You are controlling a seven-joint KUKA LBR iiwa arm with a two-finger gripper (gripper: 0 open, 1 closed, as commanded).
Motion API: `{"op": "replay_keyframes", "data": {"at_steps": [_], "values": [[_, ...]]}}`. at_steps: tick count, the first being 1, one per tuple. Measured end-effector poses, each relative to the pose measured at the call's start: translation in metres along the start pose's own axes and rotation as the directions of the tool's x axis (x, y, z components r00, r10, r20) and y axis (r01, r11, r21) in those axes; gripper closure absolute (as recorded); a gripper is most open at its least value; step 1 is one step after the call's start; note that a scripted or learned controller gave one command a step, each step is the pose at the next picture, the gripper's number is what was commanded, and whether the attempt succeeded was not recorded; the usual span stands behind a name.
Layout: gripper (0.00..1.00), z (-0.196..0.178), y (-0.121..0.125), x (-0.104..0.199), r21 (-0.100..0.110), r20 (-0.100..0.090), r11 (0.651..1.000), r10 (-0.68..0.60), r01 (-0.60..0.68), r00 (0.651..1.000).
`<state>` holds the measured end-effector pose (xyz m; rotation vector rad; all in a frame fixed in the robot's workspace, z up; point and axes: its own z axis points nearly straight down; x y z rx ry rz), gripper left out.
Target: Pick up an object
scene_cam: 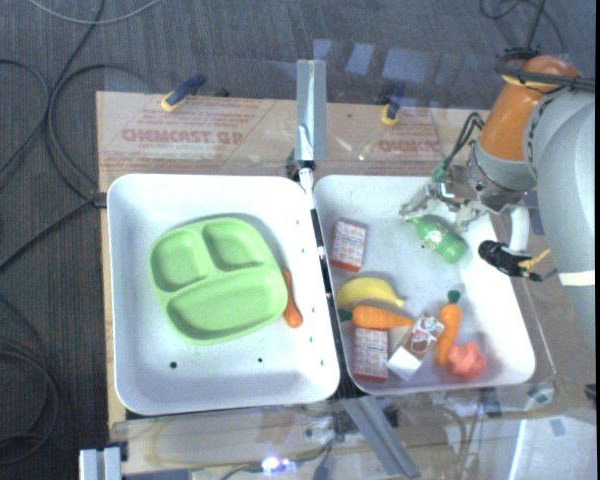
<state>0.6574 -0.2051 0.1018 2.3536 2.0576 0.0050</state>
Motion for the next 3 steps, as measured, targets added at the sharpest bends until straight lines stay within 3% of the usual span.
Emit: {"op": "replay_keyframes", "data": {"at_steps": [1, 2, 3], "values": [[1.0, 0.002, -0.001, 0.005, 0.006, 0.004, 1.0, -0.011, 0.011, 1.0], [1.0, 0.013, 0.01, 0.007, 0.015, -0.005, 0.998, 0.055, -0.055, 0.998], [1.0, -0.094, 0.005, 0.054, 0.015, -0.006, 0.999, 0.038, -0.038, 0.999]]}}
